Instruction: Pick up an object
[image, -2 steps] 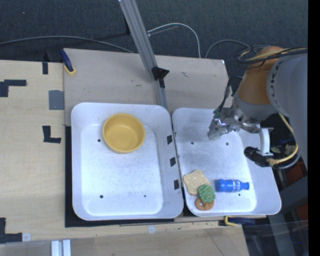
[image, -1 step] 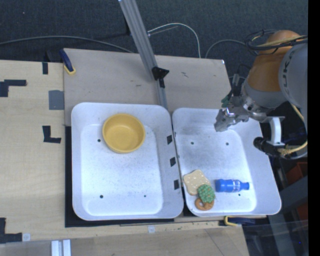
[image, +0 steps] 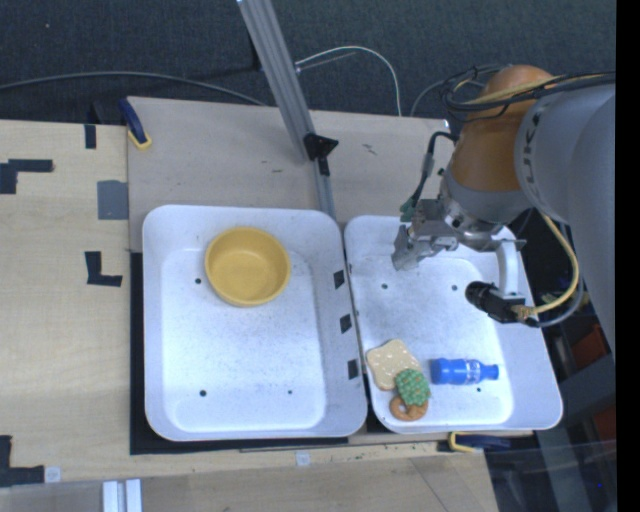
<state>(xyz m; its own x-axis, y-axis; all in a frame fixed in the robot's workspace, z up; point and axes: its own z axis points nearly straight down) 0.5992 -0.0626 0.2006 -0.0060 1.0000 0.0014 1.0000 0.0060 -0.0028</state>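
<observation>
Nearest the camera, along the front edge of the right bin (image: 530, 400), lie the candidates for picking: a blue bottle (image: 462, 372) on its side, a tan cracker-like piece (image: 390, 360), and a green lump (image: 411, 386) resting on a small brown ring (image: 407, 408). The cracker, lump and ring touch or overlap one another, while the bottle sits just beside them.

Farther back, the gripper (image: 412, 247) hangs over the rear left part of the same bin, well apart from all of these; whether its claw is open or closed cannot be told from this angle, and nothing is visibly between its tips.

Across in the left bin (image: 160, 300), a yellow bowl (image: 247, 265) sits toward the back.

The risks, as I judge them: a descent from the present spot would meet only bare bin floor. Going for the cluster, the claw may catch two pieces at once or push them against the front wall. The bottle, lying round, may roll away from a closing grip.
</observation>
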